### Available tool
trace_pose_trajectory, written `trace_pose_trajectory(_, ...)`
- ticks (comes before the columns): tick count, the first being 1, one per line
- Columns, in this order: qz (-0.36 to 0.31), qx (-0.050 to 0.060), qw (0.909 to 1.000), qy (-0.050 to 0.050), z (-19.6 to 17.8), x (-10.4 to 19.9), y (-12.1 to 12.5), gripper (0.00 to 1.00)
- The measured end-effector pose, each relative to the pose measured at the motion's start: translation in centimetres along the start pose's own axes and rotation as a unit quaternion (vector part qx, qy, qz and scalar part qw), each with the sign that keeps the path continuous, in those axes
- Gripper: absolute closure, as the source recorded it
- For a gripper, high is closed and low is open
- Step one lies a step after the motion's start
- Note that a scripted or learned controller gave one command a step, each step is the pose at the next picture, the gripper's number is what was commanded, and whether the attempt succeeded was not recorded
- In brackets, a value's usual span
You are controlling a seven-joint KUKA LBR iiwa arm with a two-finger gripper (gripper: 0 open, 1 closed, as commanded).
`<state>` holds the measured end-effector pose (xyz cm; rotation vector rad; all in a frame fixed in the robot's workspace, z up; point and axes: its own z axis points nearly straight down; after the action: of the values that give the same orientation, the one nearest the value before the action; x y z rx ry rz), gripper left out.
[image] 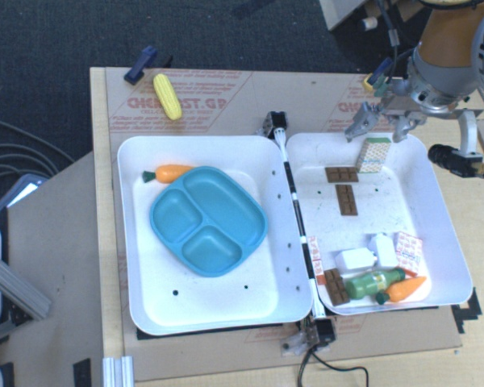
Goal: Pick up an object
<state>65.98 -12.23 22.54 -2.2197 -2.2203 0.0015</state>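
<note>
**A:** Count with me. You see two white bins: the left bin (pixel 137 216) holds one blue divided plate (pixel 208 220) and one toy carrot (pixel 171 172).

**B:** And the right bin (pixel 436 208)?

**A:** Two brown bars (pixel 344 189) near its middle, one small patterned box (pixel 373 155) at the far edge, then a near-corner cluster: one green bottle (pixel 373 284), a second carrot (pixel 405 289), two white blocks (pixel 369 253), one red-patterned packet (pixel 408 251). One yellow corn cob (pixel 167 96) lies outside, on the board.

**B:** The gripper (pixel 385 125)?

**A:** Its fingers stand spread apart, holding nothing. You find the patterned box just beneath and between them.
</note>
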Motion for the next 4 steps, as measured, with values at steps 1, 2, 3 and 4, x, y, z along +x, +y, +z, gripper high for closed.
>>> trace_pose_trajectory(1,0.001,0.001,1.0,0.0,12.8,-1.3,0.4,0.0)
trace_pose_trajectory(2,0.0,0.001,1.0,0.0,14.1,1.6,-3.2,0.0)
trace_pose_trajectory(3,0.001,-0.001,1.0,0.0,13.0,1.6,-3.1,1.0)
trace_pose_trajectory(4,0.0,-0.001,1.0,0.0,4.0,9.1,-6.8,1.0)
